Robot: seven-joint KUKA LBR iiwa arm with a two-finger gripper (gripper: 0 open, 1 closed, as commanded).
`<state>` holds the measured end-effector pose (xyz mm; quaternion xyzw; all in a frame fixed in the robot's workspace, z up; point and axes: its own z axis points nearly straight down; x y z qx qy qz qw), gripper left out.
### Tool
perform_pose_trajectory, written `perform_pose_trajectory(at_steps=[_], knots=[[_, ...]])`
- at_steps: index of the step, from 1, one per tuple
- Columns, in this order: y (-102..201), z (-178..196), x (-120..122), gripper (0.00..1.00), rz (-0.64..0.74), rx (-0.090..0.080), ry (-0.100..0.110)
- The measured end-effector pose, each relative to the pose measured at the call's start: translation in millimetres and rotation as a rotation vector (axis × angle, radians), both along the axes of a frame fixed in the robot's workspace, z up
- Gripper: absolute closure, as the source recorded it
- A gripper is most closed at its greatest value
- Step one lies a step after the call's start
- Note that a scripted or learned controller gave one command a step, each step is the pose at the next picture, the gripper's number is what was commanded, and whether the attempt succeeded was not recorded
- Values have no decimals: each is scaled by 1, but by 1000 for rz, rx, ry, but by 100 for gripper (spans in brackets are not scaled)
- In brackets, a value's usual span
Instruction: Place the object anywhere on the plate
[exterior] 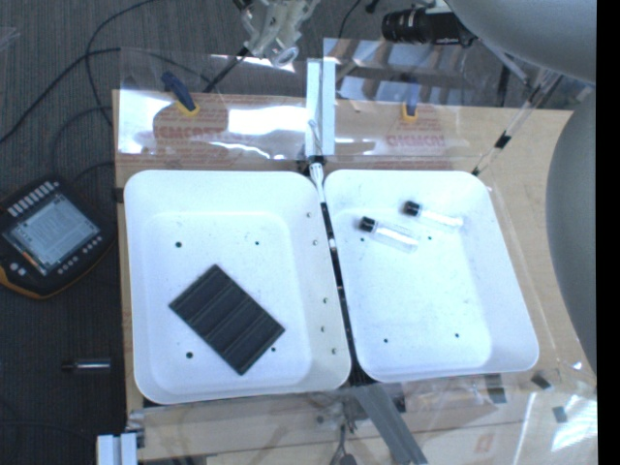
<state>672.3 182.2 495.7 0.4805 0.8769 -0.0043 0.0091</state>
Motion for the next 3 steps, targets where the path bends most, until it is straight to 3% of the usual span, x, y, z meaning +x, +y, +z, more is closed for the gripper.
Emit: perform_pose_trajectory(at_steps=[3], knots=[[3,26,2,100,1,-5,-5]])
